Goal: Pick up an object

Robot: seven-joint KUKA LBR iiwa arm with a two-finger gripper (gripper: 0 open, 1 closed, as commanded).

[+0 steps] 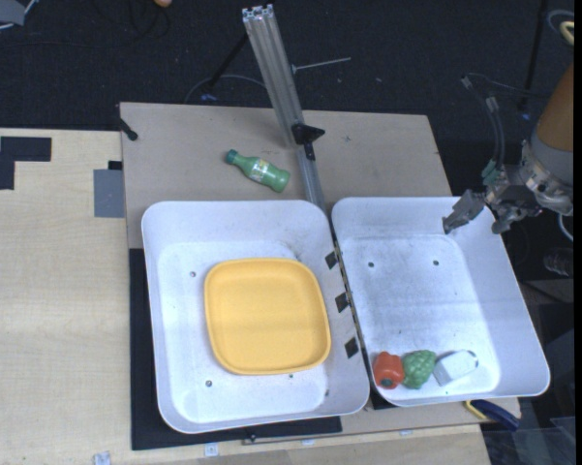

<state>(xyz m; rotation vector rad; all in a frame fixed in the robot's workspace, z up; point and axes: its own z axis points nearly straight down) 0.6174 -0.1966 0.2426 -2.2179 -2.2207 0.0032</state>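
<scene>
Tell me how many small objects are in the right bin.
3, clustered at the right bin's near edge: a red piece, a green piece touching it, then a white piece.

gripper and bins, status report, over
Gripper over right bin's far right corner, jaws open, holding nothing. Red, green and white toys clustered at near edge, untouched. Yellow plate in left bin. Path clear.

Even overhead light, bright glare on the white bins, dim soft-focus surroundings.
</scene>
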